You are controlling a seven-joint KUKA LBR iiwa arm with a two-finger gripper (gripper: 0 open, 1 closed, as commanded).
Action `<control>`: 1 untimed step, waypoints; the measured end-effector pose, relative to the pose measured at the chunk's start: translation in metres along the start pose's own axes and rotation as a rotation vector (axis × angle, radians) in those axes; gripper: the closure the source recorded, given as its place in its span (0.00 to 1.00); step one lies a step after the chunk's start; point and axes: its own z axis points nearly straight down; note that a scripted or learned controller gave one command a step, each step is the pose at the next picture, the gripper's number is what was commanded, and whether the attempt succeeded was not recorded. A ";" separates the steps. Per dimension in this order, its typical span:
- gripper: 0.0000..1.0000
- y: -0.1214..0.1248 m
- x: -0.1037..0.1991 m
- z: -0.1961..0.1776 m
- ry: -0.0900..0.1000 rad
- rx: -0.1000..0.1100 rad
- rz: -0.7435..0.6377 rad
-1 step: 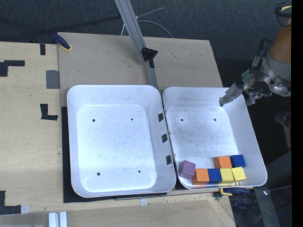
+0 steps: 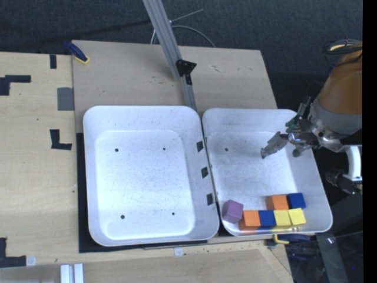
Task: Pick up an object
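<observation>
Several small blocks lie along the near edge of the right bin (image 2: 247, 115): a purple one (image 2: 233, 210), an orange one (image 2: 251, 218), a blue one (image 2: 267, 218), two yellow ones (image 2: 283, 218), and behind them another orange (image 2: 277, 203) and another blue (image 2: 296, 200). My gripper (image 2: 281, 150) hangs over the right side of that bin, well behind the blocks. It is open, its fingers spread, and nothing sits between them. The orange-banded wrist (image 2: 341, 93) reaches in from the right.
The left bin (image 2: 88, 122) stands beside the right one, their rims touching. A slanted metal pole (image 2: 160, 25) with a black clamp (image 2: 185, 68) crosses the bench behind the bins. A small blue-and-yellow tool (image 2: 76, 52) lies at the far left.
</observation>
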 end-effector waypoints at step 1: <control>0.00 0.004 0.022 0.059 0.000 -0.001 -0.002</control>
